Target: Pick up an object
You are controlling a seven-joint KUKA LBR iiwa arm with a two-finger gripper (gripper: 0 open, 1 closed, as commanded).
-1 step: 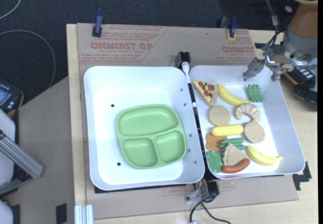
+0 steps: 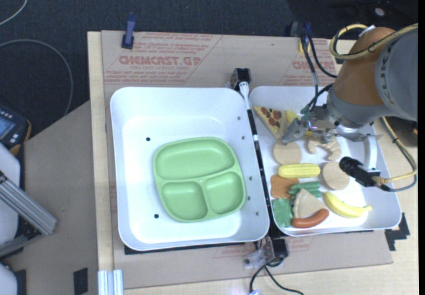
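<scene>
The right bin (image 2: 388,217) holds several toy foods. Among them are a pizza slice (image 2: 269,116), a tan round disc (image 2: 287,153), a corn cob (image 2: 299,171), a pale bun (image 2: 335,178), a banana (image 2: 346,206), a red sausage (image 2: 309,220) and a beige knobbly piece (image 2: 324,147). My gripper (image 2: 300,129) hangs low over the upper part of this bin, just right of the pizza slice and above the tan disc. I see nothing lifted in it. The arm's grey body and orange band (image 2: 358,81) cover the bin's upper right.
The left bin (image 2: 126,121) holds a green divided plate (image 2: 197,177). A black clip (image 2: 240,77) sits at the top of the wall where the bins meet. Cables (image 2: 388,184) trail over the right bin's right side. Cardboard surrounds both bins.
</scene>
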